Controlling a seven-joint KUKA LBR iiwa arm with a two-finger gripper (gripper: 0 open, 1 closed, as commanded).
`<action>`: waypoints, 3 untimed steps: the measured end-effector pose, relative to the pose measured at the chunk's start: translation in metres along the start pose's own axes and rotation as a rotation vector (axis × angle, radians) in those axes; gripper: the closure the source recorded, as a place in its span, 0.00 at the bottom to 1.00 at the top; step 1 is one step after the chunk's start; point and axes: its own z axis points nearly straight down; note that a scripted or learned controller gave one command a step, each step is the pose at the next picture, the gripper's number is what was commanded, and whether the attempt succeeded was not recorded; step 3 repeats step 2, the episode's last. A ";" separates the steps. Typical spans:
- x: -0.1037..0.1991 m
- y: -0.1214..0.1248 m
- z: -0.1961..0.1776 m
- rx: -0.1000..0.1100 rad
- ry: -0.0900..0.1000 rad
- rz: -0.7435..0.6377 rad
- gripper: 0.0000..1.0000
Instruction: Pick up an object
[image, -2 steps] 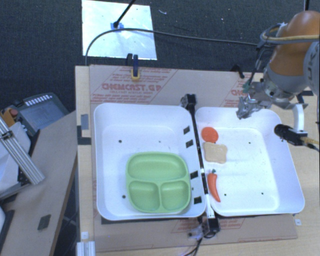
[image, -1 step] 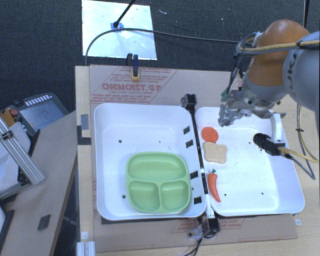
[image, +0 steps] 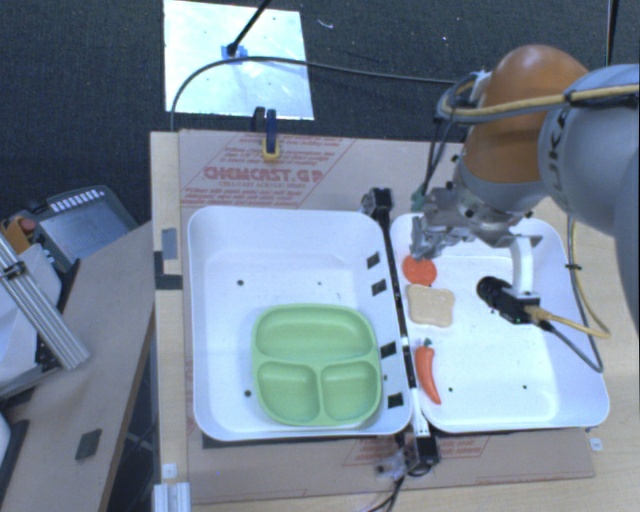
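The gripper (image: 428, 247) hangs at the upper left of the right bin (image: 575, 400), directly above the red tomato slice (image: 420, 270). I cannot tell how its jaws stand. The slice lies just below them, touching or nearly so.

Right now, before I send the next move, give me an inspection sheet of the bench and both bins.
Surface: two white bins side by side on a cardboard sheet; left bin, right bin.
Job's things: red tomato slice, beige bread slice and orange carrot, all along the right bin's left side.
Clutter: green divided plate in the left bin.
Grippers: tool sits just above the tomato slice; nothing seen between its fingers.
Cables: yellow cable trails across the right bin from a black part.
Surroundings: dark floor, yellow clamp at the far edge.
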 end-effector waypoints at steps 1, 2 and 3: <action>0.042 -0.010 0.005 0.001 0.000 0.000 1.00; 0.097 -0.029 0.018 0.001 0.000 0.000 1.00; 0.097 -0.029 0.018 0.001 0.000 0.000 1.00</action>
